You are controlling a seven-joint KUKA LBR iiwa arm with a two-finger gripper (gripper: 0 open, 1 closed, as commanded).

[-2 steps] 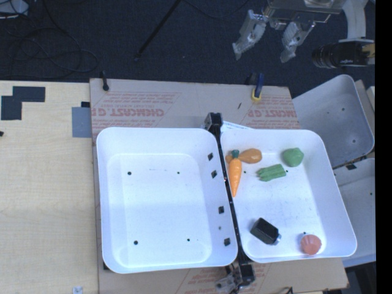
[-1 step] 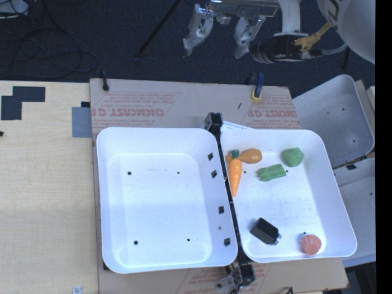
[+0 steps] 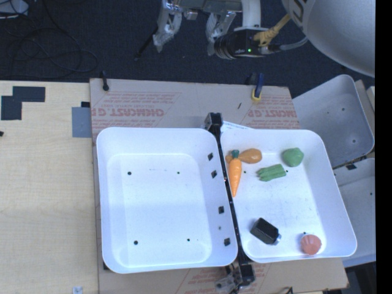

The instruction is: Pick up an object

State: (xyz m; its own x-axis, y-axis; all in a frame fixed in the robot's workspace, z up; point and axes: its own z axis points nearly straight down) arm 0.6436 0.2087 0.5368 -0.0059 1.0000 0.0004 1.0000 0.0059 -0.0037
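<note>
— Carrot [image 3: 235, 175], is that the nearest thing to the gripper [image 3: 191, 28]?

— Roughly. It lies in the right bin [image 3: 331, 182], against the divider between the two bins, well below the fingers [image 3: 165, 26] and a little to their right in the camera view. An orange pear-shaped piece [image 3: 250, 156] touches its upper end.

— How do the fingers stand?

— Spread wide, a clear gap between them with dark floor showing through. Nothing sits between them and they touch nothing; they hang over the dark floor beyond the cardboard sheet [image 3: 153, 106], apart from both bins.

— What else is in that bin?

— A green pod-like piece [image 3: 271, 173] just right of the carrot, a round green item [image 3: 293, 157] farther right, a black block [image 3: 265, 231] toward the near edge, and a reddish ball [image 3: 310, 244] in the near right corner. All lie well below the fingers.

— Anything between the fingers and those things?

— The cardboard sheet's far edge, with a blue clamp [image 3: 257, 86] on it. The left bin [image 3: 113, 164] lies directly below the fingers.
</note>
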